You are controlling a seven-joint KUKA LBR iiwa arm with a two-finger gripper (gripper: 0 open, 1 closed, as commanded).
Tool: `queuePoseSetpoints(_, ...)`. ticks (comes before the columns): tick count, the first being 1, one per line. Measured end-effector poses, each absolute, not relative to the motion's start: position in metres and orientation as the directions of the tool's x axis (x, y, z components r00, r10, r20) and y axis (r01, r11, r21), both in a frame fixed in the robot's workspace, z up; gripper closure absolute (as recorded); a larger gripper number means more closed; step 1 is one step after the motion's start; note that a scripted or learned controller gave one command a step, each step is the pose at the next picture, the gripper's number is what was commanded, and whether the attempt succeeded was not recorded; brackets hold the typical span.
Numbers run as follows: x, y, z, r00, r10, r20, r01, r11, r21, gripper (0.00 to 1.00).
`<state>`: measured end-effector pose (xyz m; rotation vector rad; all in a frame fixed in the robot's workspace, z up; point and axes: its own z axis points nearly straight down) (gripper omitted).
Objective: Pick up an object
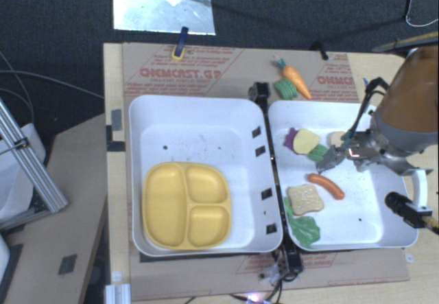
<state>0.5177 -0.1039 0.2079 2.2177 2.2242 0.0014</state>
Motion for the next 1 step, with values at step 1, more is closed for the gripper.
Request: queuePoseSetpoints(1,0.4854,-0.0518,0.1927,-0.008,1.000,0.003,1.000,0.008,-0.003,0.00)
